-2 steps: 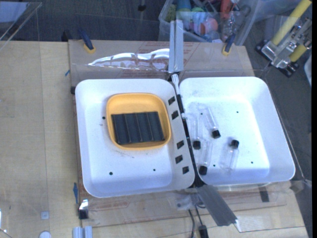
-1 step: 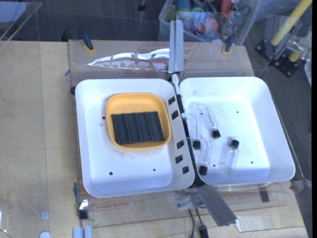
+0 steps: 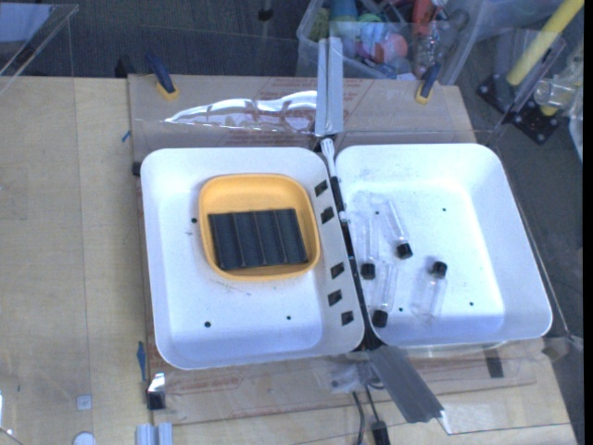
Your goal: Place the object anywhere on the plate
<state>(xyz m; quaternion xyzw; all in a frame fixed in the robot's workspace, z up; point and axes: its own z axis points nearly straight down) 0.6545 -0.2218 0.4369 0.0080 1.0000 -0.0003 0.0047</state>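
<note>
Plate (image 3: 260, 185), one, yellow, left bin (image 3: 185, 327), bearing one dark ridged block (image 3: 258, 239); right bin (image 3: 482, 207): four black-capped clear vials (image 3: 428, 291).

The worktop (image 3: 65, 248) looks like pale matt wood. Both white bins (image 3: 176, 323) appear smooth plastic. The yellow plate (image 3: 218, 202) seems matt plastic, bearing a dark ribbed block (image 3: 258, 239). The vials (image 3: 394, 225) look clear and glossy.
</note>
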